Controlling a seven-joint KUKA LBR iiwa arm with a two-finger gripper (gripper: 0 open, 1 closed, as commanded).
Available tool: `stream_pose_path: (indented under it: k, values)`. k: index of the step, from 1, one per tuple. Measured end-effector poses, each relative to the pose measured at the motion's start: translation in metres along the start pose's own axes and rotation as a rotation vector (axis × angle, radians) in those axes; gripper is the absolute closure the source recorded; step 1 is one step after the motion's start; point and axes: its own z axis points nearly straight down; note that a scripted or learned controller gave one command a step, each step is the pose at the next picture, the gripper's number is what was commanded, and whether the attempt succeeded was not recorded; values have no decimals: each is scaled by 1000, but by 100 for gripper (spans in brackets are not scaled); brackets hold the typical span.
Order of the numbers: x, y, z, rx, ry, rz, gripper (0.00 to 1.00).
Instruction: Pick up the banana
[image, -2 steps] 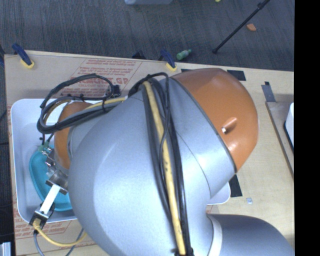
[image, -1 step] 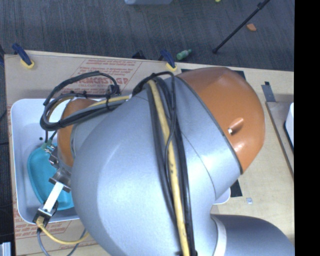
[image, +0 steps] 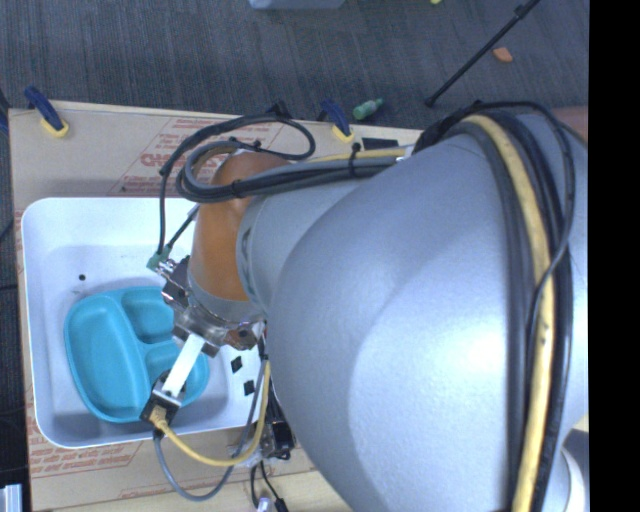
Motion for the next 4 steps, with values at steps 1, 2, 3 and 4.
stream_pose_path:
  k: [1,2,3,4]
  values:
    - [-44,34,-26,0,1,-42,100]
    - [-43,33,-36,3,0,-50,100]
    - [51,-40,-15,1,-1,164,100]
    - [-26,25,-29,1,-1,-210,100]
